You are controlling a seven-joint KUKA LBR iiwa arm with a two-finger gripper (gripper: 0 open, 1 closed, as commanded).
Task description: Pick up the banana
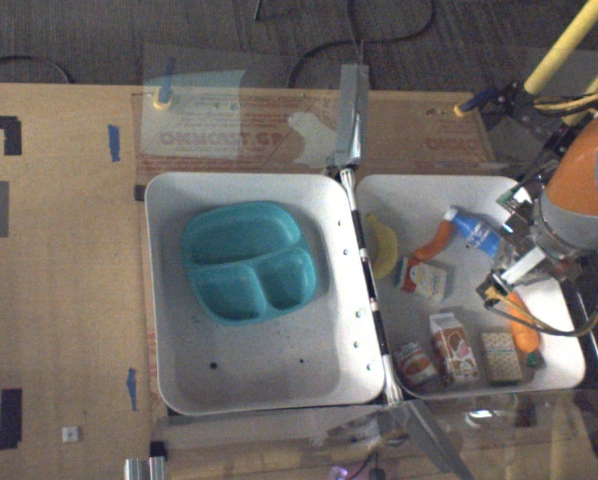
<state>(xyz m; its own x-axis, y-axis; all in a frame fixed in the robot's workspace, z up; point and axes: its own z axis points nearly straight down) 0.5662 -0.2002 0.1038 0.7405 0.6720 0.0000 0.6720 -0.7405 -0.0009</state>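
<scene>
Nearest the camera, along the front wall of the right bin (569, 373), stand three small items in a row: a can (416, 365), a carton (453, 348) and a tan box (501, 357). The one banana (383, 245) lies well back from them, against the left wall of the same bin, just beside the divider between the two bins. Next to it toward the middle is a small red-and-white pack (424, 277), and past that a bottle (459, 231) with a blue body and an orange neck lies tilted. One carrot (520, 325) lies near the right wall, beside the box. The gripper (499, 290) hangs over the right side of this bin, just above the carrot and well apart from the banana; whether its fingers are spread or pressed together I cannot tell. The left bin (169, 348) holds one teal tray (251, 259) with three compartments. Both bins sit on a cardboard-covered tabletop (59, 298).
</scene>
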